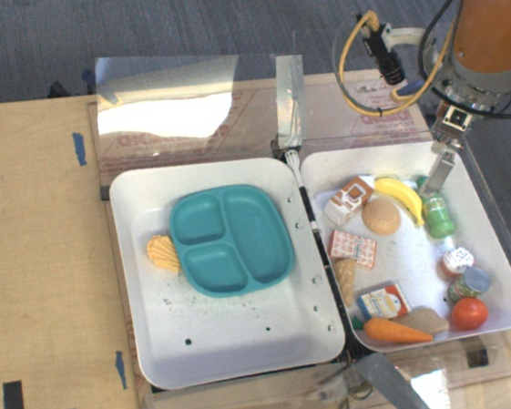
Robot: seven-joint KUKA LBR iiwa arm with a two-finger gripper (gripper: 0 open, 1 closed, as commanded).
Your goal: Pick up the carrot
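On the tan cardboard-covered surface, the tapered orange plastic carrot is seen lying against the right white bin's near wall. The pincer is poised above the green bottle; its spread cannot be told.

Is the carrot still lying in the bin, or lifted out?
In the bin. The carrot lies flat at the right bin's near edge; the gripper is at the far side.
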